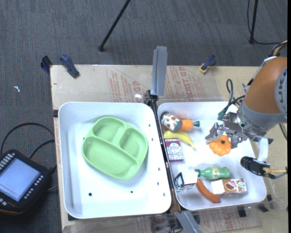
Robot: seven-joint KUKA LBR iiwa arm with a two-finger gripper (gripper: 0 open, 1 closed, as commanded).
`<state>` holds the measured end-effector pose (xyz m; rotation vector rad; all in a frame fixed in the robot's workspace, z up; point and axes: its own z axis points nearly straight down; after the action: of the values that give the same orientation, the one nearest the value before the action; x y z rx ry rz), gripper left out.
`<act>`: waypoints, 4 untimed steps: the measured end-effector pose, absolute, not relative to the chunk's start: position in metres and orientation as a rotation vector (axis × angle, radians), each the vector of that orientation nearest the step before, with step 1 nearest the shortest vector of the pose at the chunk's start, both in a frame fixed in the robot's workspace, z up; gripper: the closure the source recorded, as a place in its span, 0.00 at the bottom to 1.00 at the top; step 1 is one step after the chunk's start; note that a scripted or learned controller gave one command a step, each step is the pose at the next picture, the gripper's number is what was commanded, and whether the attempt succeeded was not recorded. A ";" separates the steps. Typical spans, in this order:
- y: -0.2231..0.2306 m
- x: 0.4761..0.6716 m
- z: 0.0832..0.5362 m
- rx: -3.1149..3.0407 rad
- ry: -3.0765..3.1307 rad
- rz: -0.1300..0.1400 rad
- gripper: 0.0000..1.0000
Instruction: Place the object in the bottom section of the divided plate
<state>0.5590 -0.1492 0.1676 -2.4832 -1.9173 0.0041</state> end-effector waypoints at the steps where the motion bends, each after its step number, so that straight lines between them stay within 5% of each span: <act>1: -0.065 0.564 0.231 -2.531 -1.855 0.005 1.00; 2: -0.012 0.606 0.254 -2.440 -1.975 0.006 1.00; 3: 0.045 0.616 0.206 -2.270 -2.166 0.007 1.00; 4: 0.102 0.580 0.186 -2.101 -2.330 0.008 1.00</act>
<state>0.5797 0.1018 0.1856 -2.1009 -2.3297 0.0075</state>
